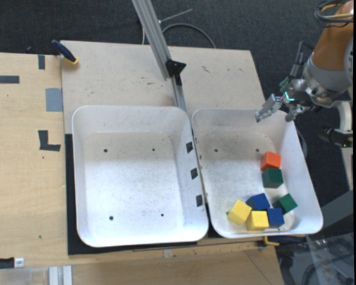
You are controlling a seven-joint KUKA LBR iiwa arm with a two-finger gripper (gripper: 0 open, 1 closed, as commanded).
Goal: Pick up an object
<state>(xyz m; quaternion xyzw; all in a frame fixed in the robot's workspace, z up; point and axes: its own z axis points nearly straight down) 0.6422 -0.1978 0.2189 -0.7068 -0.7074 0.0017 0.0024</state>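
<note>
My gripper (277,111) hangs above the far right corner of the right bin (225,129), open, with nothing between its fingers. Well below it in that bin lie an orange block (271,160) and a dark green block (272,177) by the right wall. A cluster sits in the near right corner: two yellow blocks (240,211) (258,220), blue blocks (260,202) and a green block (287,203).
The left bin (130,174) sits beside the right one. A slanted metal rail (157,37) runs down to the divider between the bins. A blue and yellow tool (65,52) lies on the bench at the far left.
</note>
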